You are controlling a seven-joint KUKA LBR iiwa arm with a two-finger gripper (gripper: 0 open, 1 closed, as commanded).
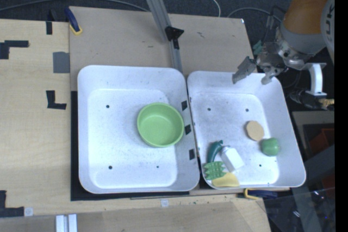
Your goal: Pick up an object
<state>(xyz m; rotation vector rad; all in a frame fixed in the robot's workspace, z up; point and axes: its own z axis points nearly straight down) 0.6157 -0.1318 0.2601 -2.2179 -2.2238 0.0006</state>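
My gripper (pixel 255 75) hangs over the far edge of the right bin (pixel 223 80), open, with nothing between its two grey fingers (pixel 242 70). Well below it in that bin lie a tan round disc (pixel 254 130) and a green ball (pixel 269 146) near the right wall. At the bin's near edge sit a teal and green brush-like item (pixel 214 161), a small white block (pixel 232 159) and a yellow piece (pixel 226 181). A green bowl (pixel 160 125) stands in the left bin (pixel 98 89).
A grey pole (pixel 156 4) slants across the bench behind the bins. Cables trail on the dark floor at the back. Black tape marks and a blue-yellow clamp (pixel 73 21) lie on the bench to the left.
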